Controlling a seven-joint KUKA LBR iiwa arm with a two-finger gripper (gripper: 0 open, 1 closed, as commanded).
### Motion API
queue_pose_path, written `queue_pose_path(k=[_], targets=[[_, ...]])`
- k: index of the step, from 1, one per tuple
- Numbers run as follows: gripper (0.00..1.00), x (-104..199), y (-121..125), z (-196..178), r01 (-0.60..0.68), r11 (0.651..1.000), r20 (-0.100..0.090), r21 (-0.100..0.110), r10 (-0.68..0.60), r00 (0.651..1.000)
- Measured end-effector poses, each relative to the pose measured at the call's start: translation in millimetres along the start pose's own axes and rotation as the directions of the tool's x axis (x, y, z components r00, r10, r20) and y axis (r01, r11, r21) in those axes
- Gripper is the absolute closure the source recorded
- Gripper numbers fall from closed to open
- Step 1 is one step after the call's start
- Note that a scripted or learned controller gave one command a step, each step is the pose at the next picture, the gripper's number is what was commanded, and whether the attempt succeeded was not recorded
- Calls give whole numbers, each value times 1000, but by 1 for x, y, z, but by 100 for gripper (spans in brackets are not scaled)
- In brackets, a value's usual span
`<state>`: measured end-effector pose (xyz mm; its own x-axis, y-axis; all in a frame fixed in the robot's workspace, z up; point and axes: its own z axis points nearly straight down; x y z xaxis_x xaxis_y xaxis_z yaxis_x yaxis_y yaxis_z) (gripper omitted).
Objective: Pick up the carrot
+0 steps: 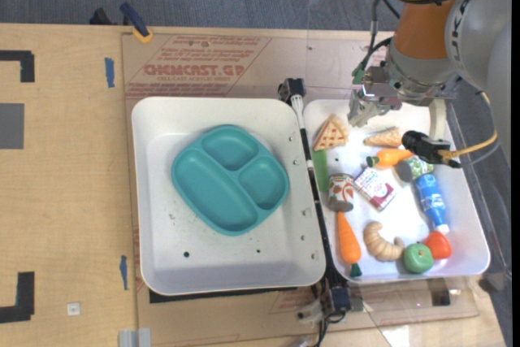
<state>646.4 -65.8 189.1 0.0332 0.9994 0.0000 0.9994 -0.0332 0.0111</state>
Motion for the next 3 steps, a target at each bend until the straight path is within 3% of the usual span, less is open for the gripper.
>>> queue_pose_path(k=[1, 2, 3], targets=[[100, -75, 3, -74, 364, 931, 8, 0, -364, 931], [0, -71, 3, -71, 367, 930, 3, 3, -367, 930], [0, -100, 4, 60, 528, 849, -4, 8, -528, 849]])
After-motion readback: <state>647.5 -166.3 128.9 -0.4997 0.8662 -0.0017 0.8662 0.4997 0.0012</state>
